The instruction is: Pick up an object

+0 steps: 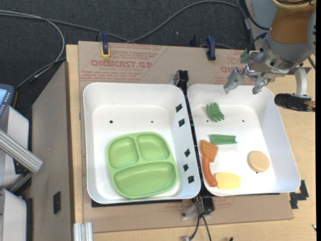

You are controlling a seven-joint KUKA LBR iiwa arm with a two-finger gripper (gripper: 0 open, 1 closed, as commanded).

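In the camera view, two white bins are seen side by side on the desk [60,134]. The pincer [245,83] is held up over the far edge of the right bin [281,134], and its two fingers are spread wide apart. Nothing is held between them.

Below the pincer and a bit to its left, a small green leafy toy [214,112] is seen lying in the right bin. Nearer the camera than that, a flat green bar [222,139] is laid across the bin floor. Beside the bar's left end, an orange wedge [209,150] is found, and a long orange carrot-like piece [208,172] is seen just in front of it. A yellow lump [228,181] is touching that long piece near the front wall. A round tan cookie shape [258,161] is placed apart from the others, almost straight below the pincer.

Far to the pincer's left, a green tray with three parts [142,163] is lying in the left bin [95,134].
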